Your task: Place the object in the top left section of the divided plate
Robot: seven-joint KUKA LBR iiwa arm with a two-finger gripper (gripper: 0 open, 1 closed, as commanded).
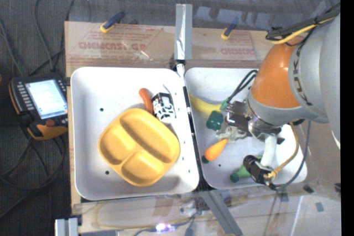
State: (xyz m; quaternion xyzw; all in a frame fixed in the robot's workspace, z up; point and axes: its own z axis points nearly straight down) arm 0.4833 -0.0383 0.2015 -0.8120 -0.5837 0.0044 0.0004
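Divided plate [139,145]: yellow, three sections, lying at a slant in the left bin [88,119], toward that bin's middle and lower right.
Plate sections: none of them holds anything that I can see.
Sausage [145,99]: red-brown, just beyond the plate's upper edge, in the left bin.
Black and white object [162,106]: just beside the sausage, against the wall between the bins; what it is, I cannot tell.
Right bin [221,77]: holds the loose things and the end effector.
Carrot [215,150]: orange, lying near the right bin's left wall, just below and left of the end effector.
Banana [203,104]: yellow, along the upper left part of the right bin, above the end effector.
Green block [214,119]: teal, just left of the end effector, between the banana and the carrot.
Green-handled object [239,175]: near the right bin's lower edge, beside a black part with a yellow cable.
End effector [233,125]: low over the right bin, well apart from the plate; the carrot and green block lie closest to it.
End effector state: cannot tell whether it is wide or narrow; nothing is seen between its parts.
Arm [282,83]: grey with an orange band, reaching in from the right.
Table [138,44]: brown board under both bins.
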